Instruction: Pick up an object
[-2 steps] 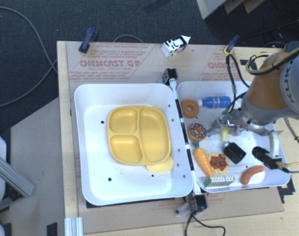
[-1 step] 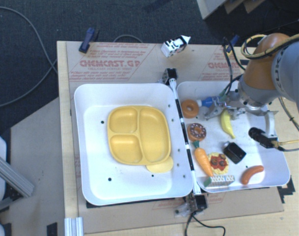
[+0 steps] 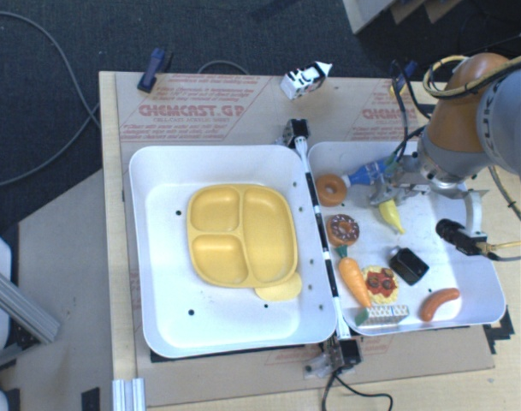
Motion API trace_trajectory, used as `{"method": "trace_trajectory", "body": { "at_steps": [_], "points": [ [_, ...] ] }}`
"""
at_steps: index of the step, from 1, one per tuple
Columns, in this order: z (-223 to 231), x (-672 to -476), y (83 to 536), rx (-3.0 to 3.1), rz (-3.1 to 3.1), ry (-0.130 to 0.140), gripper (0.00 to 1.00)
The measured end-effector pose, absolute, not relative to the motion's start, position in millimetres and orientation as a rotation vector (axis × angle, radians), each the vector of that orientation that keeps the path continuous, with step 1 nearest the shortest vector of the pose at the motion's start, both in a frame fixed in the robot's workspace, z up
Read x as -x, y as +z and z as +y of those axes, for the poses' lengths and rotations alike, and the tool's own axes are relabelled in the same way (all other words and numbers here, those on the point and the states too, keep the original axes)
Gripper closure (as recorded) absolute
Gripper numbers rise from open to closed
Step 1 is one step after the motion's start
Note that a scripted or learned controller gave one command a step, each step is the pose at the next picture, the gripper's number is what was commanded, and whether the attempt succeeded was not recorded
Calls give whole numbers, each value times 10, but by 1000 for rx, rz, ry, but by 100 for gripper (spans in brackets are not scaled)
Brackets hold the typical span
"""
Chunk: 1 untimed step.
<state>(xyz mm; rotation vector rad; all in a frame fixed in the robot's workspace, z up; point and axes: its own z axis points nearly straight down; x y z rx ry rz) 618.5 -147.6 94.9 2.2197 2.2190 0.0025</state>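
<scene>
We saw the left bin (image 3: 157, 255) holding a yellow divided plate (image 3: 241, 234) near its middle, with a yellow disc (image 3: 280, 291) tucked under the plate's lower right corner and bare white floor all around, widest toward the left wall. The two bins met at a shared edge. Just past it in the right bin (image 3: 487, 294) lay a plain donut (image 3: 331, 189), a frosted donut (image 3: 342, 229) below it, and a carrot (image 3: 354, 281) along the left wall. A small pizza slice (image 3: 381, 282) sat beside the carrot, touching it, with a grey grater-like piece (image 3: 381, 314) near the front rim. A blue object (image 3: 364, 175) and a banana (image 3: 391, 216) lay under the gripper (image 3: 395, 193), which hung low over the bin's upper part; we could not tell how its fingers stood. Farther right, a black block (image 3: 409, 265) and a sausage (image 3: 439, 304) lay apart.
</scene>
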Motion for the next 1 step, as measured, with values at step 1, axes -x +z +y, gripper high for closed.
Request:
{"method": "trace_trajectory", "body": {
  "at_steps": [1],
  "points": [
    [-771,-6203,1854,-2219,2223,3,100]
  ]
}}
